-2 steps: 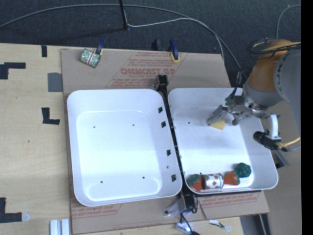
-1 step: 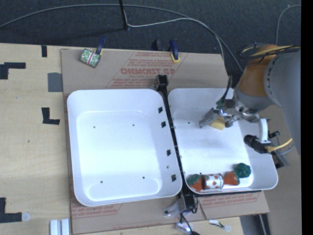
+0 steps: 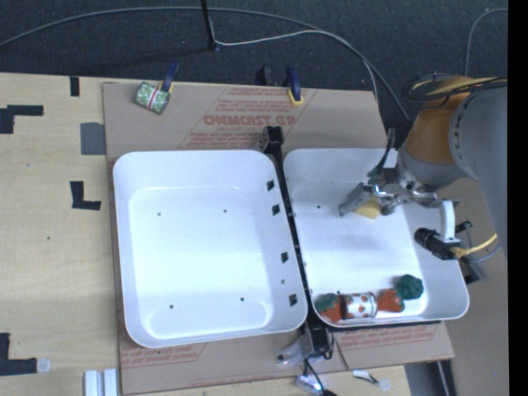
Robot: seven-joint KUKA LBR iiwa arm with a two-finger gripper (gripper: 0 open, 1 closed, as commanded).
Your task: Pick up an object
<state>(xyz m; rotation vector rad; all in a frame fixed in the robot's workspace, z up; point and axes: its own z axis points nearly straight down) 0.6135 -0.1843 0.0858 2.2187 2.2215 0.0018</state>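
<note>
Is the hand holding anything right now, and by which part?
Apparently yes: a small yellowish object sits at the hand's fingertips above the right bin. Which part is gripped cannot be told.

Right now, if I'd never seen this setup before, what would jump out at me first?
Probably the grey and orange arm reaching in from the right, its gripper low over the right bin with a pale yellowish object at its tips. Next, the colourful cluster along that bin's near edge: a red and white can, a green toy and orange pieces.
</note>
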